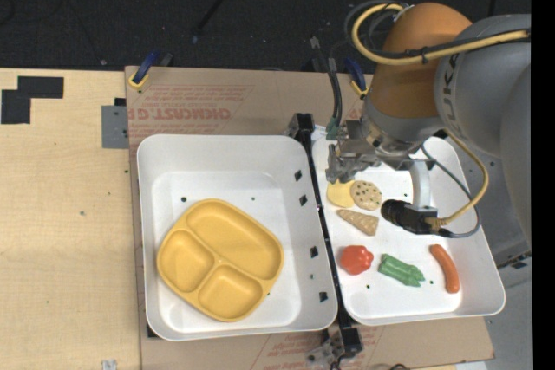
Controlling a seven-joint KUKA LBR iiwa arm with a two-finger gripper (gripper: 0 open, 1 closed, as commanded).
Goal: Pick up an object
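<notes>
My gripper (349, 166) hangs low over the far left part of the right bin (473, 295), just above a pale yellow round piece (339, 194). Next to that piece lie a tan cookie with dark dots (367, 194) and a tan wedge (359, 221). Nearer the front sit a red pepper (355, 259), a green pepper (401, 269) and an orange-red sausage (446, 267). Nothing shows between the gripper's fingers from this angle.
The left bin (160, 160) holds a yellow divided plate (220, 258). A black divider strip (314, 230) runs between the two bins. The grey arm with its orange band (416, 56) fills the upper right, over the right bin's far side.
</notes>
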